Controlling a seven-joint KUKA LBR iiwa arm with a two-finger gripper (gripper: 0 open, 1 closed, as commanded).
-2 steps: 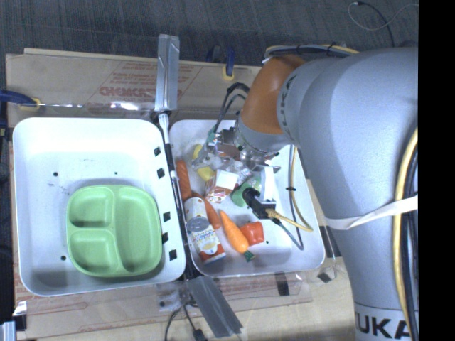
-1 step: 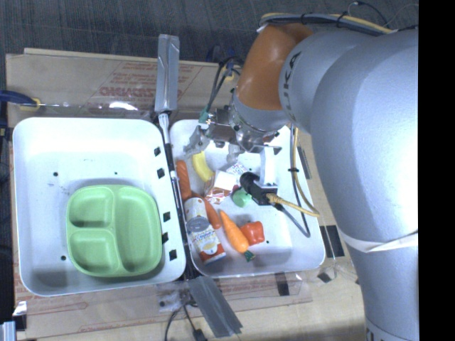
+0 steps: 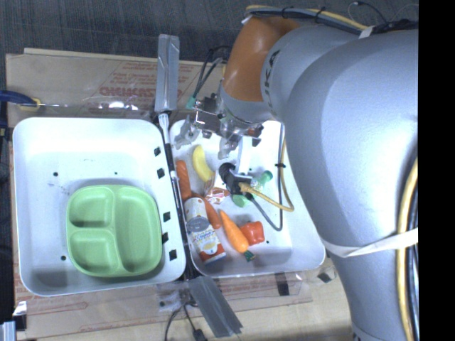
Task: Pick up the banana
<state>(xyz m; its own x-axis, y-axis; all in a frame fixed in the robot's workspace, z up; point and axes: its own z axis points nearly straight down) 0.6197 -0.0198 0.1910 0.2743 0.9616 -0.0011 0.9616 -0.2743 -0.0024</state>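
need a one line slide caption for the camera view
Gripper above the banana in the right bin; green plate in the left bin.

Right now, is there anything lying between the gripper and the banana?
In the camera view the gripper hangs just above the banana in the right bin. The short stretch between them is bare white bin floor.

Reaching in from the right, bulky grey arm [image 3: 341, 141] filling that side, orange band upper centre, gripper [image 3: 210, 135] pointing down mid-frame.
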